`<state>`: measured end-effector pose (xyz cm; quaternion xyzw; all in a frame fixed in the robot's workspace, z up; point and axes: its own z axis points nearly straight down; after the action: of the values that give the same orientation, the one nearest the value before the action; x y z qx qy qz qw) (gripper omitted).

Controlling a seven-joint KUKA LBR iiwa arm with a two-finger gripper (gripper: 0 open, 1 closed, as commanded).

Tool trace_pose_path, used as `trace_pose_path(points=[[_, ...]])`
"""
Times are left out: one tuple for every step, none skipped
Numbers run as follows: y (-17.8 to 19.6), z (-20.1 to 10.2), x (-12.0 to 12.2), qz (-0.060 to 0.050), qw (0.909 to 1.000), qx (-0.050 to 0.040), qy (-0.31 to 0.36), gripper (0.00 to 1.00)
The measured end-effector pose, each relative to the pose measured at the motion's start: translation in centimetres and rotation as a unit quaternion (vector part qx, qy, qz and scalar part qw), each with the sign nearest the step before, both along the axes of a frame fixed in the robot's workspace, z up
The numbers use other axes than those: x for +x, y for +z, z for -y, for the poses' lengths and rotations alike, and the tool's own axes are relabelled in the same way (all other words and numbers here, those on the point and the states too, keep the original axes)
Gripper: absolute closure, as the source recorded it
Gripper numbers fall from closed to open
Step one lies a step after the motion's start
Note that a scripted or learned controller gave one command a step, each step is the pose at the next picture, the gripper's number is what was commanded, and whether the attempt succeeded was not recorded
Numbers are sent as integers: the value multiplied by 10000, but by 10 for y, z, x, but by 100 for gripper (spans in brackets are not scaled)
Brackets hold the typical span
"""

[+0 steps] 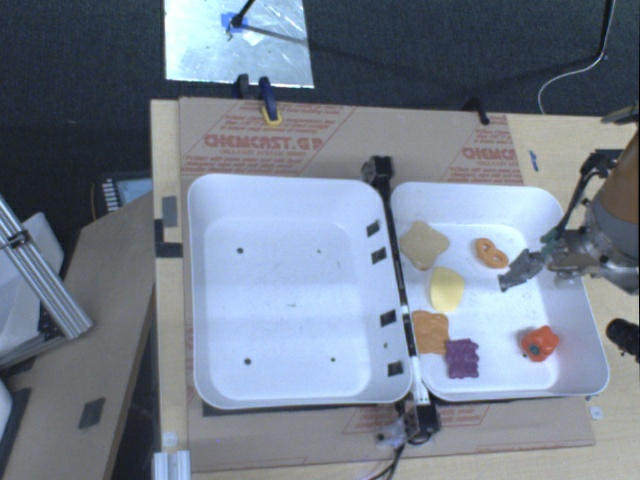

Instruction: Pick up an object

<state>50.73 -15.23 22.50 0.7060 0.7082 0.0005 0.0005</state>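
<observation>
Basically nothing is picked up yet. The grey two-finger gripper [518, 271] is seen low over the right-hand shallow white plastic bin [575, 368], reaching in from 3 o'clock; how far it is parted cannot be told, and nothing is seen held. Closest candidates: small orange pretzel-shaped piece [491, 253] at its 11 o'clock, pale yellow rounded lump [447, 289] at 8 o'clock, red pepper-like toy [538, 343] at 5 o'clock. Descent, grasp and lift are judged all left.
</observation>
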Motion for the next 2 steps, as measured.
trace_pose_path(points=[[-145,-71,-21,-5,10000,15,21,0],[-128,-68,-18,22,10000,17,3,100]])
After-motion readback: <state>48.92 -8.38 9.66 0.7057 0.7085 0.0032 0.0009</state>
